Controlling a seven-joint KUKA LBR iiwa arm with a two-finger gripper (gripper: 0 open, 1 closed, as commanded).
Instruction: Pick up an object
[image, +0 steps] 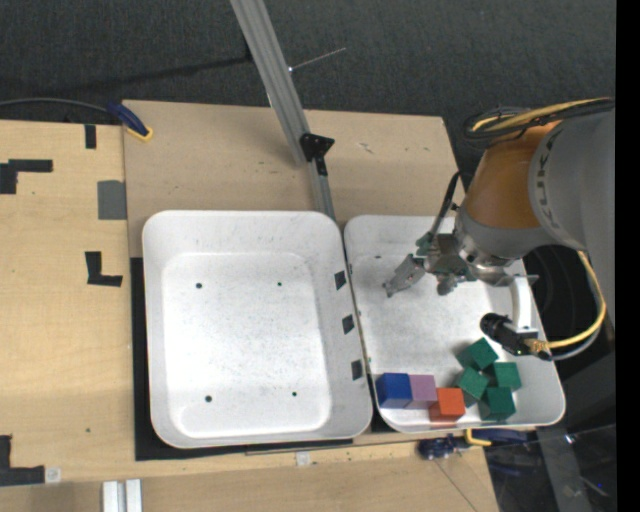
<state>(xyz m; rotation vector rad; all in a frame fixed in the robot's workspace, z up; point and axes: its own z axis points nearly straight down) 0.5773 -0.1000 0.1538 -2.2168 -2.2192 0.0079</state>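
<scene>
My gripper (420, 282) hangs over the upper middle of the right bin (400, 320), its two fingers spread apart with nothing between them. The blocks lie well below it along the bin's near edge: a blue block (394, 388), a light purple block (423, 388), an orange block (449, 402) and several green blocks (488, 375) clustered at the near right corner. The grey arm with its orange band (505, 190) comes in from the right.
The left bin (160, 300) sits beside the right one, sharing a raised rim with black clips (347, 325). A slanted metal pole (285, 90) rises behind the bins. Black cable and a connector (500, 330) hang near the right bin's right wall.
</scene>
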